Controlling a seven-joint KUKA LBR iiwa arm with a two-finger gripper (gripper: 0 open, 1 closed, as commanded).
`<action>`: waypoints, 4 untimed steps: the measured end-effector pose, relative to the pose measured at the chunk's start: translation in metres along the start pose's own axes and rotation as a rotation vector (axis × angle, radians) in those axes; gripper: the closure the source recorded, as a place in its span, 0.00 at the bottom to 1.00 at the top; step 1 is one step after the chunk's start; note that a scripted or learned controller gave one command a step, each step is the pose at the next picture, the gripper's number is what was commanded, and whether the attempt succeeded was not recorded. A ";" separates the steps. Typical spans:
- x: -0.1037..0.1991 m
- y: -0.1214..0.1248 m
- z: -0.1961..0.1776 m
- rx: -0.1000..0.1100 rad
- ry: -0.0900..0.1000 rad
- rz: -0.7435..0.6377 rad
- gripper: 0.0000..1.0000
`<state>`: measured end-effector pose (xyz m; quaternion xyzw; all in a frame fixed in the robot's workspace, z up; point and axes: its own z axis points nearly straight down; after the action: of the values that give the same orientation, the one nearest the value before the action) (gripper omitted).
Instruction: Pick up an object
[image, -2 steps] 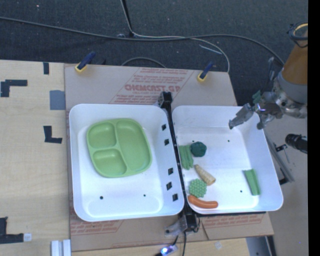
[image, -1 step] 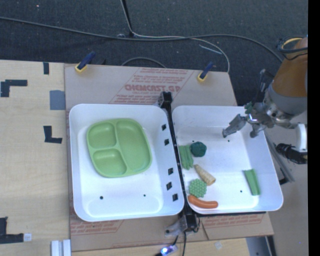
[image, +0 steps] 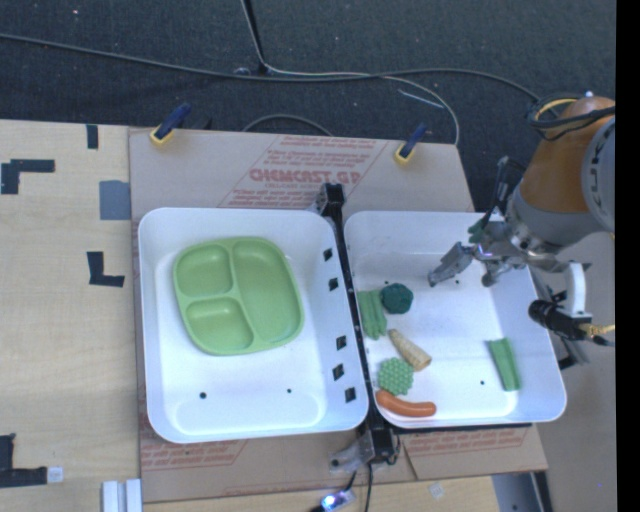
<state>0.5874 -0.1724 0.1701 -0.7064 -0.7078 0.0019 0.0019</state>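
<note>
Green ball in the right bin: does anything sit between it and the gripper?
Nothing visible does. The gripper hangs over the upper part of the right bin, and bare white floor lies between it and the green ball. The ball's neighbours, the ridged green piece and the beige piece, lie on its far side.

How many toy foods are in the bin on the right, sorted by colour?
Green: 4 — dark round piece, ridged strip, bumpy round piece, flat stick
Tan: 1 — wedge-shaped piece
Orange-red: 1 — sausage
Total: 6
</note>
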 end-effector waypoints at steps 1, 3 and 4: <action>0.000 -0.011 0.053 0.001 0.000 0.001 0.00; 0.001 -0.007 -0.023 -0.010 -0.001 0.000 1.00; 0.008 -0.013 -0.079 -0.010 -0.001 0.000 1.00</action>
<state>0.5745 -0.1639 0.2495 -0.7063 -0.7080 -0.0012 -0.0020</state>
